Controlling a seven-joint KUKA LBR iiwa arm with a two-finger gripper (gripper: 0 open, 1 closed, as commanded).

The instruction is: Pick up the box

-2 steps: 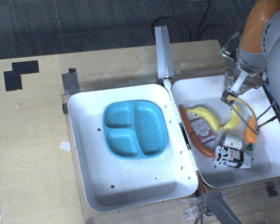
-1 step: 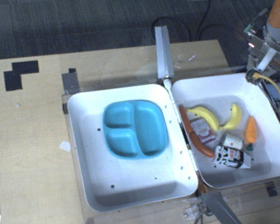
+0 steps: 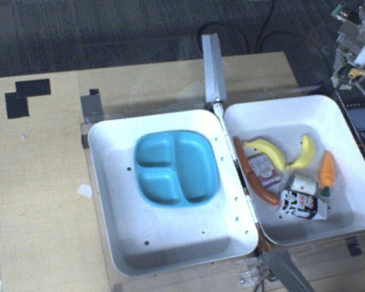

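Observation:
The box (image 3: 302, 200) is small and white with black and red print. It lies flat in the front part of the right bin (image 3: 341, 118), tilted a little. My arm's end with its gripper (image 3: 360, 40) is at the far right edge of the view, above and outside the bin's back right corner and well away from the box. Cables hang around it.
In the right bin, an orange carrot (image 3: 327, 169) lies just right of the box. Two yellow bananas (image 3: 269, 151) (image 3: 304, 152), a reddish packet (image 3: 263, 168) and a long brown sausage (image 3: 252, 173) lie behind and left of it. The left bin (image 3: 120, 205) holds a blue divided plate (image 3: 175, 167).

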